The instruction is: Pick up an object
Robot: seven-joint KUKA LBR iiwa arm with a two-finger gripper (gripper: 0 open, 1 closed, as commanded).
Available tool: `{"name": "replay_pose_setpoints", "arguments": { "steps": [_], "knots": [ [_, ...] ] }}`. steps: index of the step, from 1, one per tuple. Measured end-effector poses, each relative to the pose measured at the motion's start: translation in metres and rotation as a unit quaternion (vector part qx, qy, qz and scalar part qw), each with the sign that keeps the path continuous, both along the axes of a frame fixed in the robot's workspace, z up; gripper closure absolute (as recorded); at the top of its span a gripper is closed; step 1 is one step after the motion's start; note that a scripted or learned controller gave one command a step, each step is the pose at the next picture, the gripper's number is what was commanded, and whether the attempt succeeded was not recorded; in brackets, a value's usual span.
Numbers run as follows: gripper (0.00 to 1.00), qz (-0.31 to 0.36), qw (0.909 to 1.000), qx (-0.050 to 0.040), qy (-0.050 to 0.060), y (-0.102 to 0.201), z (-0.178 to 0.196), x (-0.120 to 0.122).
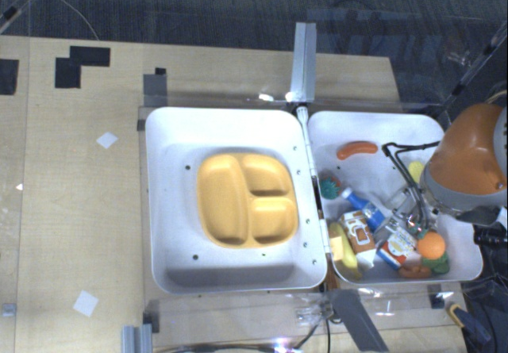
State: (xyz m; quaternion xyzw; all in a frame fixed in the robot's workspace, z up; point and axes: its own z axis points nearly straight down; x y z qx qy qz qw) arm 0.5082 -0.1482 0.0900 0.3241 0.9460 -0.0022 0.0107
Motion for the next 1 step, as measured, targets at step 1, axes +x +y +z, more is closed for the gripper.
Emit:
{"name": "replay_pose_setpoints", "arguments": {
  "steps": [1],
  "knots": [
    [0.00, -0.006, 1.0000, 0.0010, -0.001, 0.0330, 0.0372, 0.0346]
  ]
}}
